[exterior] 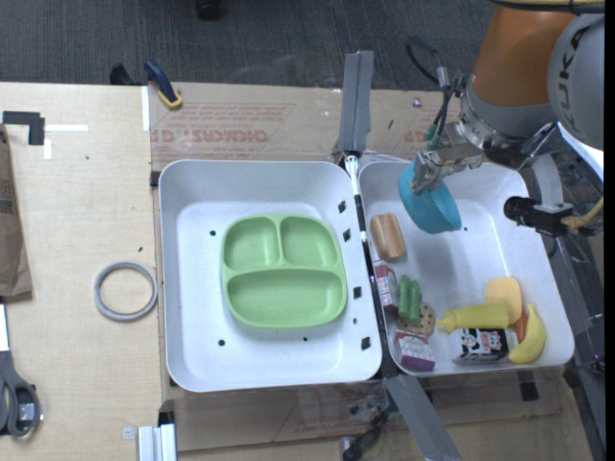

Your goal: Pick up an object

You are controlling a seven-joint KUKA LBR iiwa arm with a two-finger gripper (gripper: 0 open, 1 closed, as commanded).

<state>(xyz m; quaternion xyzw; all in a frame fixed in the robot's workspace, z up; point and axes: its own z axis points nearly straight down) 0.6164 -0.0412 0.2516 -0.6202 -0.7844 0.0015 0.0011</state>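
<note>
Wooden bench (77, 209), 2 white bins (192, 353), 1 green tray (283, 272), hand (437, 166) pinching 1 blue bowl (432, 207).

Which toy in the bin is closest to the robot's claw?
The blue bowl. It hangs tilted right at the gripper, raised above the right bin. The bread roll and the yellow toys lie farther away, lower in the bin.

Over the right bin (538, 257), the gripper (437, 166) pinches the rim of a blue bowl (432, 205) hanging tilted above the bin floor, while a green divided plate (283, 272) lies in the left bin (183, 257) and a bread roll (387, 235) rests near the divider.
</note>
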